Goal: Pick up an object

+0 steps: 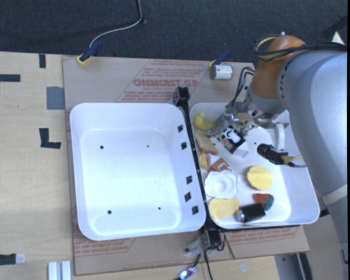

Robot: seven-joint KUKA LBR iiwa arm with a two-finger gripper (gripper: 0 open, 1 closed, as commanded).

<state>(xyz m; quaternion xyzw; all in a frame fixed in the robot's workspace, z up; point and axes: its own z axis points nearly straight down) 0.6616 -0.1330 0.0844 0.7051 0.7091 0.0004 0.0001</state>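
Hanging low over the upper left part of the right bin (296, 186), the gripper (230, 134) sits among a small heap of things, and whether it is open or closed cannot be told from this angle (its tip is a blur of black and white against the white floor). Nothing can be seen held in it.

Just to its left lie some tan strips (205, 145), close beside it, though whether they touch it is unclear. A yellow toy (202, 122) rests above them against the bin's left wall. Below the gripper is a small orange piece (220, 165), and under that a white disc (221, 185). A yellow round slice (259, 178) lies to the right of the disc, apart from it. Near the bin's lower edge a second yellow slice (223, 207) lies just beside a black cylinder (251, 213), with a red and teal lump (265, 200) next to the cylinder's upper right end.

The grey arm (318, 104) reaches in from the right, its orange band (274, 69) above the bin's top edge. The left bin (128, 182) stands side by side with the right one. Both rest on a cardboard sheet (154, 83) laid over the wooden bench (23, 174).
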